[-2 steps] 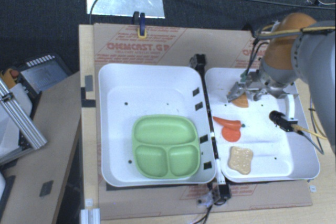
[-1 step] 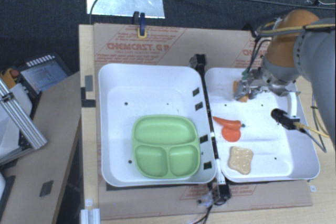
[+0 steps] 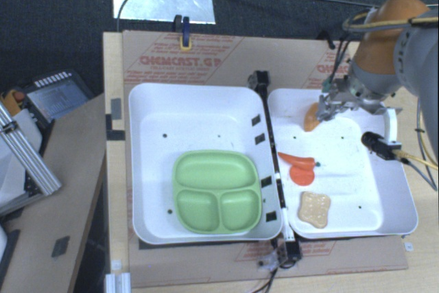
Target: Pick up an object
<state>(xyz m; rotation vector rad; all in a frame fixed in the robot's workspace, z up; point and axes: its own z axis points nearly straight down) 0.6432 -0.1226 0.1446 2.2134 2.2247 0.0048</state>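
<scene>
My gripper (image 3: 328,109) hangs over the back of the right bin (image 3: 394,206), reaching in from the right. An orange rounded piece (image 3: 312,119) lies just left of the gripper's tip, touching or nearly touching it; I cannot tell if it is gripped. Further forward in the same bin lie a red-orange carrot-shaped piece (image 3: 296,160), a red disc (image 3: 302,175) against it, and a beige cracker-like slab (image 3: 314,208) near the front wall.
The left bin (image 3: 147,147) holds a green divided plate (image 3: 216,190) toward its front. A black divider strip (image 3: 267,141) runs between the two bins. Bare white floor lies on the right side of the right bin.
</scene>
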